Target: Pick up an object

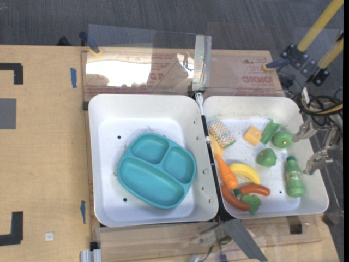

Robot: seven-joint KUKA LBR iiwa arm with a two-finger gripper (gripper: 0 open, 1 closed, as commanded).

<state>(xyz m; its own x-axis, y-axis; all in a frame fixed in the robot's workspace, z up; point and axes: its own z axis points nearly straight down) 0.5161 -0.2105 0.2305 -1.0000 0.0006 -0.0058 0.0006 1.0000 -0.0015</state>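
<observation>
Two shallow white bins side by side on the desk (38, 173), kept low-walled so a reach from above stays easy. In the left bin (103, 162), just a teal divided plate (157, 170), lying flat and a little askew: broad, thin-rimmed, awkward for a pinch. In the right bin (323, 201), the likelier pickings, scattered loosely as toy food tends to lie when tipped in:

- a green bottle (294, 178) on its side near the right wall
- two green round fruits (266, 157) and (282, 140), apart from each other
- a yellow cheese wedge (252, 135) and a checkered packet (221, 134) towards the far side
- a carrot (226, 172), banana (245, 172), sausage (254, 189) and broccoli (252, 202) crowded together by the divider, some touching

Gripper (312, 146) poised over the right bin's right rim, near the bottle and the farther green fruit. Fingers (304, 131) spread apart with nothing between them, so no object in hand yet. Probably the approach stage, task barely begun.

Best bet from here, judging by nearness: the bottle or the nearer fruit, both standing free of neighbours. Worth minding the bin wall just beside the bottle, which leaves little room for one finger, and the round fruit's tendency to roll out of a closing pinch. Clustered pieces by the divider riskier, since a grab there could catch two at once or nudge the pile
</observation>
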